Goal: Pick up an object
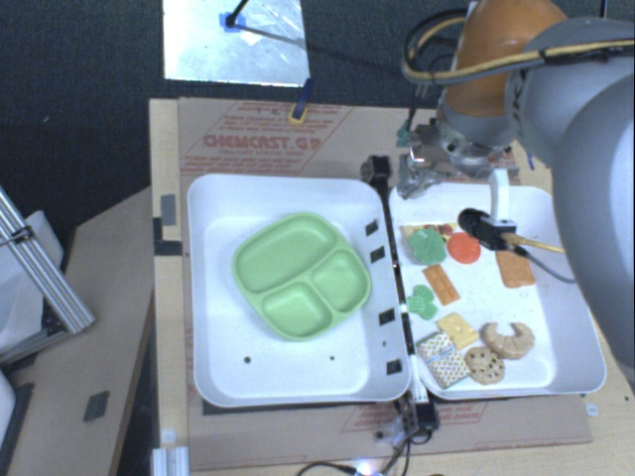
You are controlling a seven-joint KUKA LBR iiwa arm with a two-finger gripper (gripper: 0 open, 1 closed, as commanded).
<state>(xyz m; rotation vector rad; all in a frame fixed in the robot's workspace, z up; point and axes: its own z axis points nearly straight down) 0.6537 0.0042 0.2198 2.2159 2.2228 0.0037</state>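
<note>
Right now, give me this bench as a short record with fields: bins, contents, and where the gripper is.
left bin: green divided plate
right bin: red disc, croissant, cookie, cheese square, cracker, green pieces
gripper: above the right bin's far left corner, nothing visible between its fingers
arm: reaching in from the right

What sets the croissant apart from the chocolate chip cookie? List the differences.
The croissant is a curved, ridged, tan crescent; the cookie is a flat round disc. The croissant is plain golden; the cookie is darker brown with dark specks. The croissant looks larger. Both lie in the right bin, close together near its front edge.
</note>
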